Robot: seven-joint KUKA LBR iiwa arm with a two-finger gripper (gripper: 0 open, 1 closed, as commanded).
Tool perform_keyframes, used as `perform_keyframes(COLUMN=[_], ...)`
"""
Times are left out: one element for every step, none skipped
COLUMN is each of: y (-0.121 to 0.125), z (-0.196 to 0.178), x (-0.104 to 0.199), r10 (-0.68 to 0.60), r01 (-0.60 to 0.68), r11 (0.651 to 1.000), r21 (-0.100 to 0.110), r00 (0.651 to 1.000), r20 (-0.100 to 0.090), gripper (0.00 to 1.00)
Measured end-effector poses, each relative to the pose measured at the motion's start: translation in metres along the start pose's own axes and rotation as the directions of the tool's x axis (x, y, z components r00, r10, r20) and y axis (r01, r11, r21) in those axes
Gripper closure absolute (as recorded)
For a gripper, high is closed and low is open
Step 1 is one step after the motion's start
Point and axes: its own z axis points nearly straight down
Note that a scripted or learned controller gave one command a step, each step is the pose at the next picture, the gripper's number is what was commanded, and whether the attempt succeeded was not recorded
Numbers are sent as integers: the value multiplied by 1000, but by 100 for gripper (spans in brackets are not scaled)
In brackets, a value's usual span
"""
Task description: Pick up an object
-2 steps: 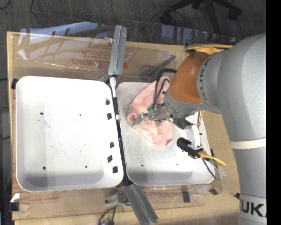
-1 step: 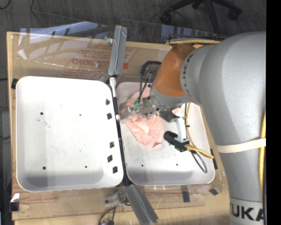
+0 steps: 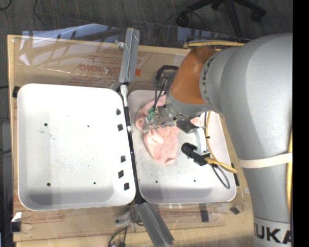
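Where gripper point(image 3: 155, 118) hovers, pink cloth point(image 3: 162, 140) crumpled, long axis unclear.

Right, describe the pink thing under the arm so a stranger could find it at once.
Start at the right-hand shallow white bin of the pair on the bench. In its upper middle, beneath the grey arm's orange-banded wrist, lies a soft, crumpled pale pink cloth-like object. It is the one pink item there, beside dark cables and a black fitting.

Wooden bench point(image 3: 67, 50) has two white bins sitting right on it: left bin point(image 3: 67, 148), and the right bin point(image 3: 185, 187) touching it, on the arm's side.
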Motion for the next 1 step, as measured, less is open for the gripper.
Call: perform_keyframes(y=[18], z=[-156], x=[37], r10=[159], r01=[-159], r11=[987], r21=[-5], r00=[987], r20=[-2], gripper=[100])
